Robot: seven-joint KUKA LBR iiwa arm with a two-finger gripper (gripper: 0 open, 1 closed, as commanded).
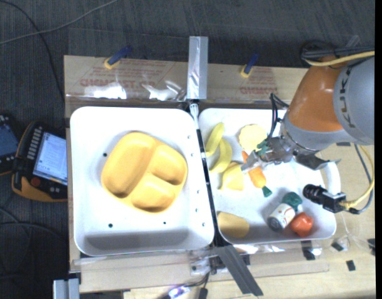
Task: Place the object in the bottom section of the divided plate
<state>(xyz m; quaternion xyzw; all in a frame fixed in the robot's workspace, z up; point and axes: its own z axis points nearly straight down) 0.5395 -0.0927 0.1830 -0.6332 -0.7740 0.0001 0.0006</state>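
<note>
Item: carrot (257, 177), right bin (328, 229), just beneath the gripper (253, 161); we cannot tell whether it is grasped. Destination: yellow plate (144, 170), left bin (85, 167). We should confirm 1 firm hold, lift clear of the bananas (217, 147), and lower into the near section.

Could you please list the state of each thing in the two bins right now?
Divided plate: upright in left bin, sections bare.
Claw: over right bin, above the toy carrot.
Toy carrot: lying in right bin.
Bananas: lying by the divider.
Small bottle: on its side.
</note>
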